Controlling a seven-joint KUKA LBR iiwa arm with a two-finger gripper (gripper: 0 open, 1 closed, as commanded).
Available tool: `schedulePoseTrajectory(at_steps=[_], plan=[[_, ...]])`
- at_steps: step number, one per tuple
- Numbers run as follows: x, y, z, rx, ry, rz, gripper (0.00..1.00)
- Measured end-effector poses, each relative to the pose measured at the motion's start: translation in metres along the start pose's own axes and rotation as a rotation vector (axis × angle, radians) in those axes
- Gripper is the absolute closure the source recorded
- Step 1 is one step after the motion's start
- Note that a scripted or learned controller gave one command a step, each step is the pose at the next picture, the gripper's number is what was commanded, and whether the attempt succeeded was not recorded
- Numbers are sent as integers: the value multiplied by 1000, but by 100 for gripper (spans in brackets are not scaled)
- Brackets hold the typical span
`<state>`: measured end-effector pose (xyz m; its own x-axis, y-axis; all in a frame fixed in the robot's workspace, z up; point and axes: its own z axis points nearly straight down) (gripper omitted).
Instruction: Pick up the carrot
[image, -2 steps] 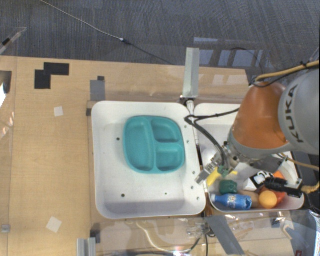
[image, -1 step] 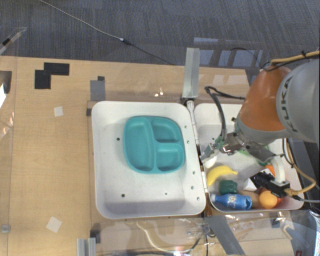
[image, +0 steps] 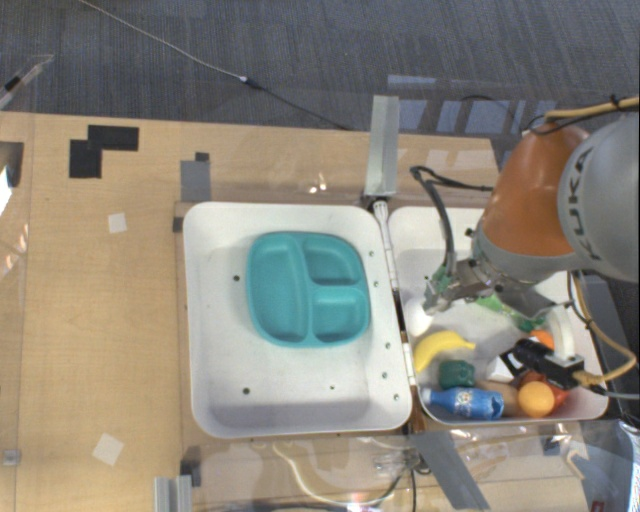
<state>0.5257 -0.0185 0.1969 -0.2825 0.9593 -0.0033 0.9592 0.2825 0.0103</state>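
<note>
1. camera view is looking down at a slant on the table (image: 90, 330), where two shallow white bins are sitting side by side.
2. the left bin (image: 215, 400) is carrying a teal divided plate (image: 305, 288).
3. the right bin (image: 412, 235) is holding a heap of toy food: a yellow banana (image: 440, 349), a dark green piece (image: 458, 373), a blue bottle (image: 465, 403) lying on its side and an orange ball (image: 537, 399).
4. the carrot (image: 541, 338) is, as far as i can judge, the orange sliver with green at one end that is peeking out at the bin's right side, mostly hidden under the arm (image: 545, 200).
5. the gripper (image: 445, 292) is hanging over the upper part of the right bin, above the banana; whether the jaws are open or closed i cannot tell.
6. for a clean pick, the gripper is needing to travel toward the bin's right side, line the jaws across the carrot's narrow width and descend without nudging the crowded neighbours.
7. the table is showing pale wood with black patches at its upper left, and grey carpet (image: 250, 40) is running beyond it.
</note>
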Motion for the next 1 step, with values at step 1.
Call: schedulePoseTrajectory(at_steps=[1], plan=[[46,-27,13,10,3,225,100]])
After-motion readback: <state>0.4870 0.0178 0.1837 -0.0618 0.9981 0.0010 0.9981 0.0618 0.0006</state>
